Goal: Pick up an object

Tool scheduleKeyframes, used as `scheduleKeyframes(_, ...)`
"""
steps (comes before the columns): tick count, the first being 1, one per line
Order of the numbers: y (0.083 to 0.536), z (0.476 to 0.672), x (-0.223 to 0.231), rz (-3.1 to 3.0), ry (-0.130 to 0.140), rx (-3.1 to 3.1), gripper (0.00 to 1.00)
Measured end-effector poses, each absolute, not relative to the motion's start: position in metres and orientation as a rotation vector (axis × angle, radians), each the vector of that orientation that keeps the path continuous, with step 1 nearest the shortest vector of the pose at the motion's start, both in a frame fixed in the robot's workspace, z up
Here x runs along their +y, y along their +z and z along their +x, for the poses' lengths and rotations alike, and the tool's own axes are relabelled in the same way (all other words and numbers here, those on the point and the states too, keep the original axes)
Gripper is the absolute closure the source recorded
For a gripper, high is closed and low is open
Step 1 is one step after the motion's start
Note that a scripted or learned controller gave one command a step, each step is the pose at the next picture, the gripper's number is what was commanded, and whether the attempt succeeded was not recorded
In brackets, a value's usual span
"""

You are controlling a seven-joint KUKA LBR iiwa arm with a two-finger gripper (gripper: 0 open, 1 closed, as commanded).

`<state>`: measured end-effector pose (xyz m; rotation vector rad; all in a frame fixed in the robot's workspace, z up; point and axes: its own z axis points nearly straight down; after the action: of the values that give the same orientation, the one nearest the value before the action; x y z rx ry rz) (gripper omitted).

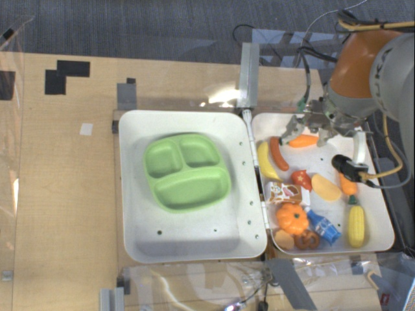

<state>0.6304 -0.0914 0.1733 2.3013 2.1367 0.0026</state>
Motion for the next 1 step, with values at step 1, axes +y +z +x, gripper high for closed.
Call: scheduleKeyframes(1, 0.0882, 0.6515, -0.1233, 2.233, 0.009, 2.199, 0.0)
